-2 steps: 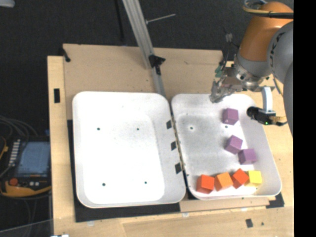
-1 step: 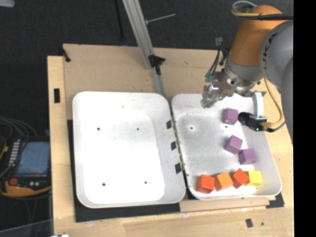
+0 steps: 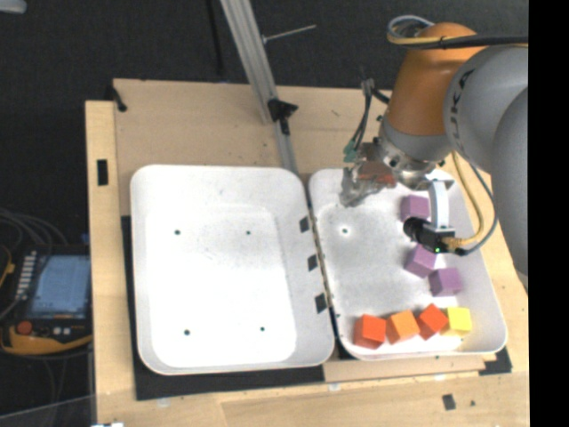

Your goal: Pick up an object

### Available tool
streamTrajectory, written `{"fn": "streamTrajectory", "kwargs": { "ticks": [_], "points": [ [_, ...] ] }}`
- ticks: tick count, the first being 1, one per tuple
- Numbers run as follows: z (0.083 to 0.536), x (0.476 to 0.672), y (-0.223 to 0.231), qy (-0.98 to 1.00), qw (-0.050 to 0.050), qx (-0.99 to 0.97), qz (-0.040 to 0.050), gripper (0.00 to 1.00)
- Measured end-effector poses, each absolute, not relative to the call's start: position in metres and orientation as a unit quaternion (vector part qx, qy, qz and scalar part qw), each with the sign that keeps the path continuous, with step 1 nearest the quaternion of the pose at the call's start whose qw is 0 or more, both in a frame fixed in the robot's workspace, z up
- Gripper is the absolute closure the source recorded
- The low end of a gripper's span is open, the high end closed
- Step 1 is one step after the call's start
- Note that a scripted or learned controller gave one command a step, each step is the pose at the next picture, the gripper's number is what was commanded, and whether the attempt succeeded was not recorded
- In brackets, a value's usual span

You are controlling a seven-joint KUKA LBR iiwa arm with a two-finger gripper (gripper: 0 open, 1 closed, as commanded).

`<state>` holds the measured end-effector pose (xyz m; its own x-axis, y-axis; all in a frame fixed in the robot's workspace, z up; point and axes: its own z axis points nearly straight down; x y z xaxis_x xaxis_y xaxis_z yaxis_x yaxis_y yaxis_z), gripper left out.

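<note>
Purple, orange, red and yellow blocks all lie in the right bin [image 3: 342, 265]; none is lifted. Three purple blocks sit along its right side: upper purple block [image 3: 413, 208], middle purple block [image 3: 420, 261], lower purple block [image 3: 445, 281]. Along the near rim runs a row: red-orange block [image 3: 370, 330], orange block [image 3: 403, 326], red block [image 3: 433, 319], yellow block [image 3: 460, 318]. Gripper [image 3: 360, 183] hangs over the bin's far left corner, well apart from every block; whether it is clenched or released I cannot tell, and no block shows at its tip. Left bin [image 3: 151, 238] sits alongside. Judgement: pick not yet made; reaching a block, closing on it and lifting all remain.
</note>
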<state>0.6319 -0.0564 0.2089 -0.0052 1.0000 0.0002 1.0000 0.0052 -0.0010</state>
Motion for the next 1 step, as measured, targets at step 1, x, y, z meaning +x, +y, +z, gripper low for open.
{"fn": "streamTrajectory", "kwargs": {
  "ticks": [1],
  "points": [
    [0.2058, 0.6148, -0.0074, -0.709, 0.001, -0.705, -0.0003, 1.00]
  ]
}}
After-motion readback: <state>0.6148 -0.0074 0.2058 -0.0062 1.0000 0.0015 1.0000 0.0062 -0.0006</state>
